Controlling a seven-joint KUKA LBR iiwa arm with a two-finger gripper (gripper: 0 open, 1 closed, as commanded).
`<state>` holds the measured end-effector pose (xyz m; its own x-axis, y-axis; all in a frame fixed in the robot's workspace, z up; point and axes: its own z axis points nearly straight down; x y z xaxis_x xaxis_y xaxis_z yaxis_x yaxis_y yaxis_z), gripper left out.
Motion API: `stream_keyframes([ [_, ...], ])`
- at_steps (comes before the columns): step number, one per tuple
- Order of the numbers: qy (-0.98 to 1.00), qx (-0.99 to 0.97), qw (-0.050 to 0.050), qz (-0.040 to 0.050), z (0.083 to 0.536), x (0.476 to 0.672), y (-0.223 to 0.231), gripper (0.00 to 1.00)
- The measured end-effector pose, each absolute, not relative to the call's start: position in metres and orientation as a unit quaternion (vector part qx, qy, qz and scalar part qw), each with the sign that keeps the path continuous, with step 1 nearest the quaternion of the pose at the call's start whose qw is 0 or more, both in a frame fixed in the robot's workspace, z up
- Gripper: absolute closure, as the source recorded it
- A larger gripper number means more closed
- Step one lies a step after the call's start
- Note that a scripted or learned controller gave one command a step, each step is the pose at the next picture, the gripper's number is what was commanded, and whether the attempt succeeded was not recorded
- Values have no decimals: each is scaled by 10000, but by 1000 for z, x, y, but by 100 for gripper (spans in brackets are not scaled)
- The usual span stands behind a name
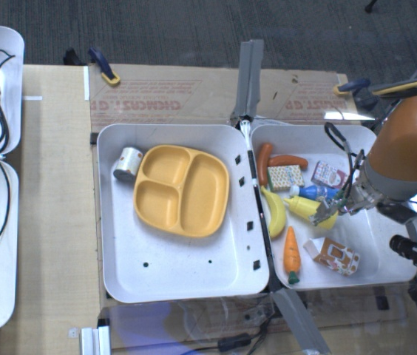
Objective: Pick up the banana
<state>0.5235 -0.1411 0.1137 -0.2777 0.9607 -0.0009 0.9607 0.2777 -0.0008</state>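
The banana (273,211) is yellow and lies along the left wall of the right bin (375,268), curving from top to bottom. My gripper (332,211) hangs low over the middle of that bin, to the right of the banana and apart from it. It is right beside a yellow bottle-like object (304,206) that lies between it and the banana. The arm's orange band (409,139) sits above it at the right.
Around the banana in the right bin lie a carrot (290,252), two sausages (265,161), a cracker box (285,177), a blue bottle (316,192), a pink carton (328,174) and a brown packet (337,257). The left bin (171,272) holds a yellow divided plate (182,191) and a can (127,163).
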Motion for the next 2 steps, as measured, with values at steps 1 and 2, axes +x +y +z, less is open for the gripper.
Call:
stream_keyframes([
  [1, 8096, 5870, -4, -14, 278, 550, -68, 100],
  [2, 7582, 6520, 2, -17, 325, 626, 4, 100],
])
